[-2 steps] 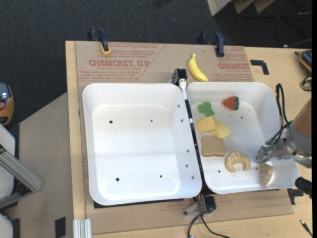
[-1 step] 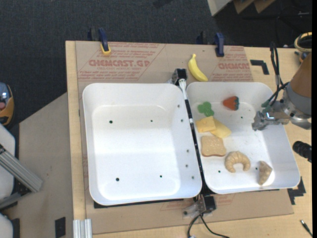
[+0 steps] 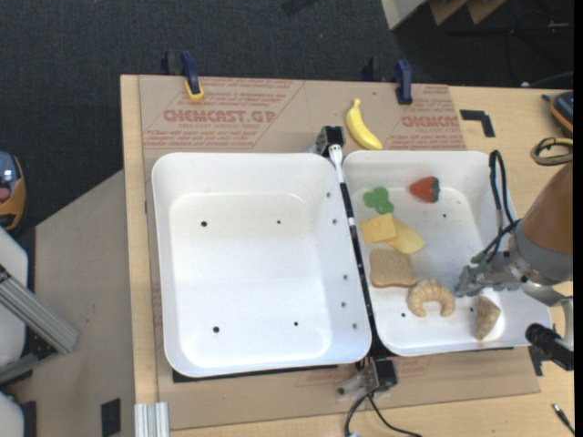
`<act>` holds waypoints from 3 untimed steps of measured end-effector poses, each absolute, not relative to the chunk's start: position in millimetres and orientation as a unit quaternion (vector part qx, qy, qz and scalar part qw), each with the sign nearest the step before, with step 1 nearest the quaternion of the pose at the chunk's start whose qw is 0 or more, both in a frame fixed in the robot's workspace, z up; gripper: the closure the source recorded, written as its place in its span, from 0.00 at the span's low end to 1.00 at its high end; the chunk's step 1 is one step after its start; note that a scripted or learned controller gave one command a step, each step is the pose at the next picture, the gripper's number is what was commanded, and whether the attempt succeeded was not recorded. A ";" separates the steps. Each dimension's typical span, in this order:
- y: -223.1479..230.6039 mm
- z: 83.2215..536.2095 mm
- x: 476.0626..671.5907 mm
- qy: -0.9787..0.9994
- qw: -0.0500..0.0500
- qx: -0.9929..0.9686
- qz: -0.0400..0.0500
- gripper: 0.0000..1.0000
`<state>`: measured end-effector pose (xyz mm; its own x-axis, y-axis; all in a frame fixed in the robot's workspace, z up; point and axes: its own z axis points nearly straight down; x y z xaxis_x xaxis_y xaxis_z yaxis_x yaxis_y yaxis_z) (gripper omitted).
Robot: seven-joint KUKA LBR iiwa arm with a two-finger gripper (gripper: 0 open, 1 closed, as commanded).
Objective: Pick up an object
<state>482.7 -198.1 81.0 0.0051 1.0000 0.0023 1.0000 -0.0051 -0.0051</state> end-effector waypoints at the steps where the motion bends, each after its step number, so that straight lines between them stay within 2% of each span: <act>1: -226.2 162.3 504.5 -0.707 -0.005 -0.707 -0.001 1.00; 2: -223.4 97.3 477.7 -0.707 0.002 -0.708 0.001 1.00; 3: -196.2 190.5 539.7 -0.710 -0.006 -0.705 -0.003 1.00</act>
